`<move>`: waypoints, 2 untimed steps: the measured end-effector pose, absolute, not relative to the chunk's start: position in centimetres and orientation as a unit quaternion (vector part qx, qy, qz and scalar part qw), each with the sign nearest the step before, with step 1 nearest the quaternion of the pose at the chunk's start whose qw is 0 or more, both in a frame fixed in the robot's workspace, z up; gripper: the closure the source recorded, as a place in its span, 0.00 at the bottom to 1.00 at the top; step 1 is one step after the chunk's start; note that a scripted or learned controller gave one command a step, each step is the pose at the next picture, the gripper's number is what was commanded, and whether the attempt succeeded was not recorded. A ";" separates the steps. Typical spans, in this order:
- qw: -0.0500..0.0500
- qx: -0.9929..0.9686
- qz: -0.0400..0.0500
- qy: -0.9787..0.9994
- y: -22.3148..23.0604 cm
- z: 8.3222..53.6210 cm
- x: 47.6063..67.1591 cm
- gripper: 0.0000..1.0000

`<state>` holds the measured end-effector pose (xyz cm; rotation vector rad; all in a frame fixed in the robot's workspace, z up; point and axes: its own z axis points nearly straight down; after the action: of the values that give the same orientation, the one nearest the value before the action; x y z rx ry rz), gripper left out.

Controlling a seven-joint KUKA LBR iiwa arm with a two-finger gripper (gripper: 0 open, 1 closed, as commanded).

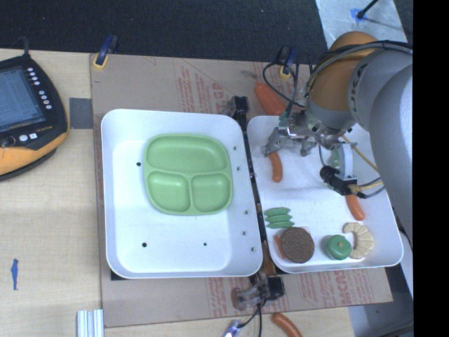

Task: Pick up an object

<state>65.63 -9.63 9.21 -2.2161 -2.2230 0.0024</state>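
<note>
My gripper [287,147] hangs over the back left part of the right bin [393,258], its fingers spread open with nothing between them. A small red-orange sausage [276,167] lies on the bin floor just in front of the left fingertip [271,148]. Further forward in that bin lie green pea pods [278,217], a brown round patty [297,244], a green round piece [339,247], a beige curved pastry [362,239] and a small orange carrot [356,206].
The left bin [119,244] holds a green divided plate [188,173]. An orange carrot [266,98] lies on the cardboard behind the right bin, and another orange piece [287,323] lies in front. A teach pendant [21,118] sits far left. Cables [344,181] trail from the wrist.
</note>
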 end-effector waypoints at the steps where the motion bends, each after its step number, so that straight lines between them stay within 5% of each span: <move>1: 0.000 -0.706 0.000 -0.708 -11.0 9.2 65.6 0.00; 2: 0.002 -0.705 0.002 -0.709 -9.5 9.2 64.8 0.00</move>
<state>64.76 -9.52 9.16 -2.2135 -2.2240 0.0063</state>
